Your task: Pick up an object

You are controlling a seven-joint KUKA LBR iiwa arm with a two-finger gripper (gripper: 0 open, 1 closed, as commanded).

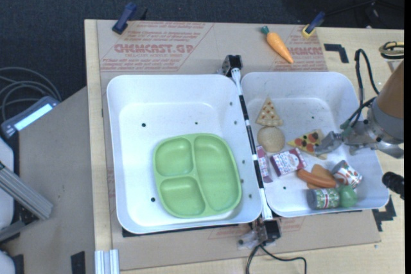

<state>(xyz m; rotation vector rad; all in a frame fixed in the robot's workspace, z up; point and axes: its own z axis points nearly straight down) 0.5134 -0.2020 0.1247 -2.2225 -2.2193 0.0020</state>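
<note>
Since the toys crowd the right bin (pixel 302 81), the fingers (pixel 329 140) hang beside the candy (pixel 309 139); can't tell their opening.

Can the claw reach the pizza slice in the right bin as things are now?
Probably yes. The pizza slice lies apart from the other items, with nothing on top, and the claw is already over the same right bin.

Two white bins (pixel 122 138), one green tray (pixel 196 174), two carrots (pixel 279 45).
</note>
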